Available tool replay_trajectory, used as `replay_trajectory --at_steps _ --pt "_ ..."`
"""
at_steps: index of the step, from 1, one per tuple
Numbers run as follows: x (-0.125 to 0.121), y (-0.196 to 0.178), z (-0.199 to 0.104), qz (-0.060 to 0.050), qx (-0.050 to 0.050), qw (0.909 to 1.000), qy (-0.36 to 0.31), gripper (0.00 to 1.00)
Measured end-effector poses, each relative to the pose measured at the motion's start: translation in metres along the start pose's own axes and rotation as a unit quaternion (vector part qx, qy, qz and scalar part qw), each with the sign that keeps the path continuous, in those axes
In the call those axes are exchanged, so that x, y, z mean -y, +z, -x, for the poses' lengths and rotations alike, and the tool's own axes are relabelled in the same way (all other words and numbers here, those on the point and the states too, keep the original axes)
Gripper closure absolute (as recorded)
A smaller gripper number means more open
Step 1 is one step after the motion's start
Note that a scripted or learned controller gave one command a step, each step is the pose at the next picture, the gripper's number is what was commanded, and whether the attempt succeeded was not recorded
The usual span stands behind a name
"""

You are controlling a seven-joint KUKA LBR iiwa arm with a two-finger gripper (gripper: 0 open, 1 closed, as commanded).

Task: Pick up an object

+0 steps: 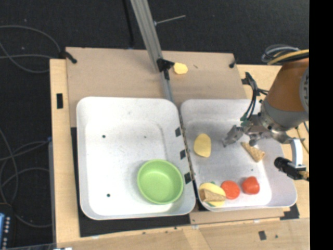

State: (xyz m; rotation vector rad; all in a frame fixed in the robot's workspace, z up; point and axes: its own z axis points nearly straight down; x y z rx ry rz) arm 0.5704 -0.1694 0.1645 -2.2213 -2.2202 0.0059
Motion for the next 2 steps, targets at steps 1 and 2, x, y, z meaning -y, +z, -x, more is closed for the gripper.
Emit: replay_trajectory --at_steps 1,2 --pt "0.001 0.042 -0.001 0.0 0.0 1.0 0.001 0.0" --pt "0.001 0.065 0.001 0.001 0.001 1.0 0.001 0.0"
